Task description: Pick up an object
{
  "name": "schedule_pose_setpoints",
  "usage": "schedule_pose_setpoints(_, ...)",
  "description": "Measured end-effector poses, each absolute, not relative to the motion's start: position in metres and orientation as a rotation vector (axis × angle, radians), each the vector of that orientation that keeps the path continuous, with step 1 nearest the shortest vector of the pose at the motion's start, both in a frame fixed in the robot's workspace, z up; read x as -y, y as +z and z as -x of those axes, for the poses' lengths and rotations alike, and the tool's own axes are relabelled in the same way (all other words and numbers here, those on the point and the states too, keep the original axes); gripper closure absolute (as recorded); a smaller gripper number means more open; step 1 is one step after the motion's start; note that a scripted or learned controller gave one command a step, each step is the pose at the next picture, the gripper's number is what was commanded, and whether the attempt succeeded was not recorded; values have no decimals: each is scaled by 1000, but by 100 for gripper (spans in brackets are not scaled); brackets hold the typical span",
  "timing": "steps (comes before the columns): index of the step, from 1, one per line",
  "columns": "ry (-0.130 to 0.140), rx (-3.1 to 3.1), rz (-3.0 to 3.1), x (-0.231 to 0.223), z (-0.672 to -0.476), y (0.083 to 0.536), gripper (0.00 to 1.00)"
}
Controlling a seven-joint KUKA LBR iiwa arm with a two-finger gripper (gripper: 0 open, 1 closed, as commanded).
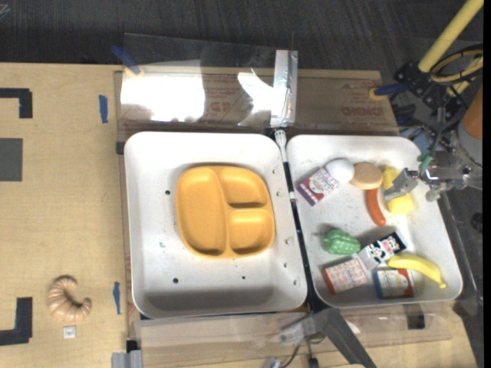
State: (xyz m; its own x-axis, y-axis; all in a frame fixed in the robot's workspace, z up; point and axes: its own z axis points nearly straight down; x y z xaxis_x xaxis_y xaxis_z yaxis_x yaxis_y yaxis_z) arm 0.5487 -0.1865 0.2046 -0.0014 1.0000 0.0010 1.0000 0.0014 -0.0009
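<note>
Maybe miss: gripper at right bin edge, can't tell fingers' state, yellow block crowded by orange toy.

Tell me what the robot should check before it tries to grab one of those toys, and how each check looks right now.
1. Things to pick are in reach: ok. The right bin holds a banana, a green toy, a white egg and small cartons.
2. Gripper is over that bin: ok, at its far right edge near a yellow piece.
3. Gripper holds nothing: cannot tell; its tip is a small blur.
4. Target stands apart: not ok for the banana, which touches a can; the green toy has more room.
5. Left bin is out of the way: ok, it holds a yellow divided plate.
</note>
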Motion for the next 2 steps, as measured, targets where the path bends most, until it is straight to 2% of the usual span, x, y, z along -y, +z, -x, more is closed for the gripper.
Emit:
schedule_pose_setpoints(1,-6,1826,2557,213,-576,139,0)
schedule_pose_setpoints(2,-4,1932,2482,156,-572,87,0)
